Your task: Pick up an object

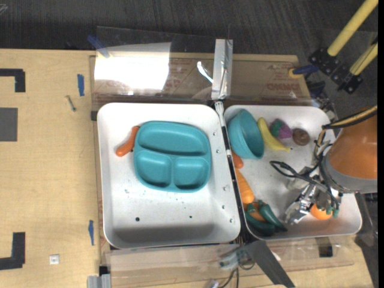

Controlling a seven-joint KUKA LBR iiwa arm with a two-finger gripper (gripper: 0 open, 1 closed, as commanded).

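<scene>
Where the right bin's near corner lies, the gripper is seen low; its grip cannot be told. An orange object is found just beside it, toward the arm. Farther off, a banana is noted.

orange fruit | round | right bin's near-right corner

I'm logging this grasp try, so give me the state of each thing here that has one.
Gripper: low in the right bin, beside an orange ball; nothing seen between its fingers.
Teal tray: flat, right way up, in the left bin.
Teal bowl: tipped on its side against the right bin's left wall.
Banana: lying flat beside the bowl.
Carrot: lying flat.
</scene>
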